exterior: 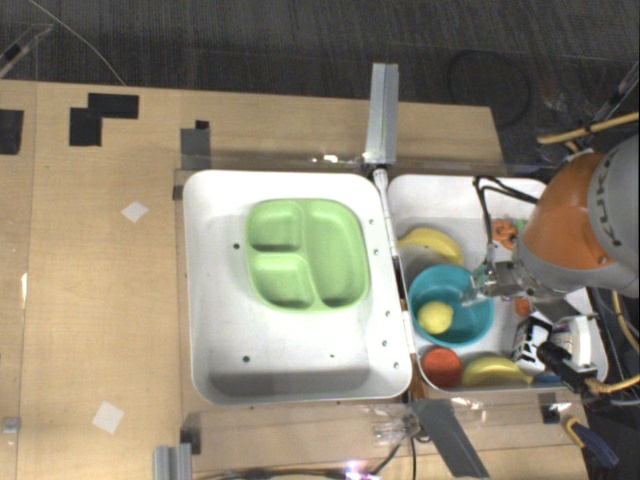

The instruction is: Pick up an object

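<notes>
step: reaching into right bin (440, 200) | end effector (487, 280) at rim of blue bowl (470, 318), opening state cannot tell | candidates: lemon (435, 317) in bowl, bananas (428, 240) (492, 370), red fruit (441, 365) nearby | next: lower squarely over one item, then grip

The right bin (400, 200) serves as the reference landmark. A blue bowl (470, 318) stands upright near the bin's centre, with a yellow lemon-like fruit (435, 317) resting inside it, toward its left wall. A yellow banana (430, 242) lies flat above the bowl, toward the bin's far left portion, curved side up. A red, rounded fruit (441, 366) sits in the bin's near left corner, just below the bowl. A second yellow banana (495, 371) lies flat immediately to its right, along the bin's near wall.
</notes>
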